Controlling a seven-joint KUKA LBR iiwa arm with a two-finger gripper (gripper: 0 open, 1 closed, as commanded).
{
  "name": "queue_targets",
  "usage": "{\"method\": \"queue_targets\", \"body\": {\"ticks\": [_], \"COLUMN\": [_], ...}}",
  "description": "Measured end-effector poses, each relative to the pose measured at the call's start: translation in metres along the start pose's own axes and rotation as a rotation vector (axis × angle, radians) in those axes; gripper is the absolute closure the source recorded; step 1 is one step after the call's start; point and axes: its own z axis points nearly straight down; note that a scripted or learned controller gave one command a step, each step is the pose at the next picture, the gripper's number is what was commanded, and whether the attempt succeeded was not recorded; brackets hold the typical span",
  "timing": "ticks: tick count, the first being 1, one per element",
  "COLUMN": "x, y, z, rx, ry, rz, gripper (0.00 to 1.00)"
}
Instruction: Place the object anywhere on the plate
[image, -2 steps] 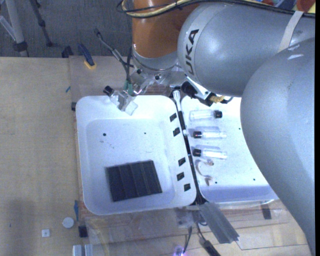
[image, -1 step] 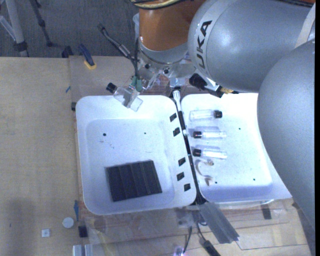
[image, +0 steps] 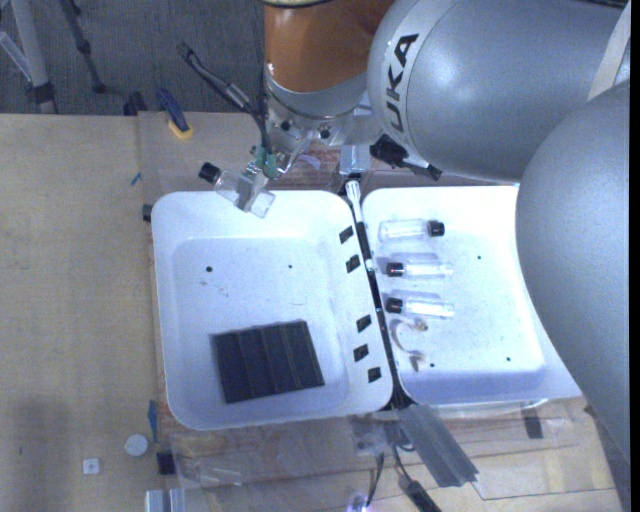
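The gripper (image: 262, 180) hovered over the far rim of the left bin (image: 180, 300), its fingers clamped on a clear vial with a black cap (image: 240, 184) — the vial tilted, cap end outward. The plate (image: 268, 360), a dark, ribbed, flat rectangle, lay well apart in that bin's near half. The smooth glassy tube could slip from such a skewed pinch, or roll off the ridged plate once freed. Three similar clear vials (image: 415, 268) lay in the right bin (image: 480, 370) — glossy white plastic.
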Motion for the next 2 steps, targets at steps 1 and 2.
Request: {"method": "queue_targets", "body": {"ticks": [1, 2], "x": [-0.007, 0.008], "y": [-0.01, 0.002], "z": [-0.068, 0.013], "rx": [0.001, 0.003], "ry": [0.0, 0.004], "rz": [-0.059, -0.131], "gripper": [1.0, 1.0]}}
